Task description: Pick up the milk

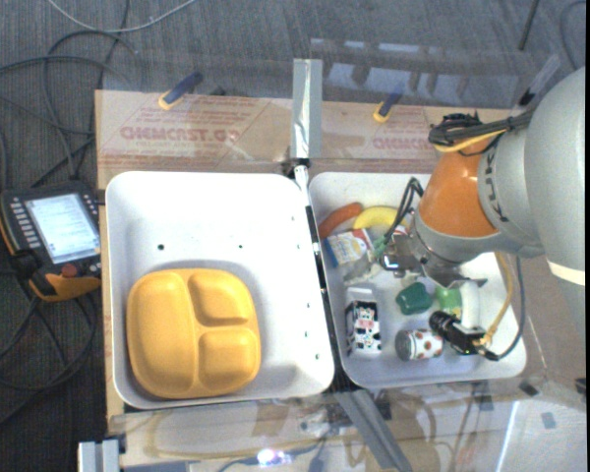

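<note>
A: Where's the milk?

B: The small cow-patterned carton, the milk (364, 326), lies in the right bin (516, 362), in its near-left part, close to the wall shared with the left bin (177, 205). Its long axis runs near-to-far. Just right of it sits a small can (419, 344).

A: And the gripper?

B: The gripper (398, 254) sits farther back and a little to the right, over the clutter: a green block (413, 297) nearby, a blue-and-white packet (346, 249), a banana (379, 217) and an orange sausage-shaped piece (339, 215) beyond. So the milk lies nearward and slightly left of it.

A: Open or closed?

B: I can't tell; the wrist hides that.

A: The arm's pose?

B: It reaches in from the right, orange band above the bin, wrist pointing down and leftward. The yellow tray (193, 332) in the left bin is well apart.
</note>
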